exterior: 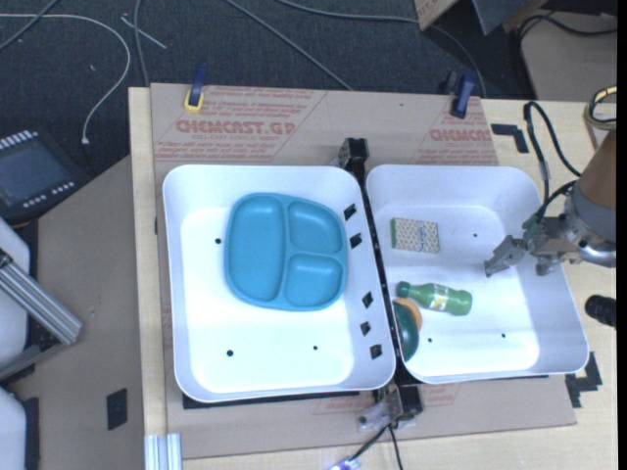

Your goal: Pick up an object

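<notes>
A: Two white bins sit side by side on the bench, and the gripper (521, 257) hangs over the right bin (549, 346), close to its right wall. The arm (600, 204) comes in from the right edge of the view.

B: How do the fingers (503, 259) stand?

A: They are spread apart, splayed to either side, with nothing between them. One grey fingertip points left toward the bin's middle; the other points down by the wall.

B: And the things to pick?

A: All lie to the gripper's left, apart from it. Nearest is a small green bottle (438, 298) with a yellow label, lying on its side, lower left of the fingertips. Touching the bottle's neck end, farther left and lower, is a round piece, orange on top and dark green below (407, 326), against the bin's left wall. Up and left of the gripper lies a flat speckled pad (415, 235), well apart from the bottle.

B: What is beyond that?

A: Farther left still, across the divider, the left bin (196, 351) holds a blue divided plate (286, 251) with three compartments, lying flat in the bin's upper middle. A brown printed cardboard sheet (245, 123) lies under both bins, held by two blue clamps (196, 93) at its far edge.
</notes>
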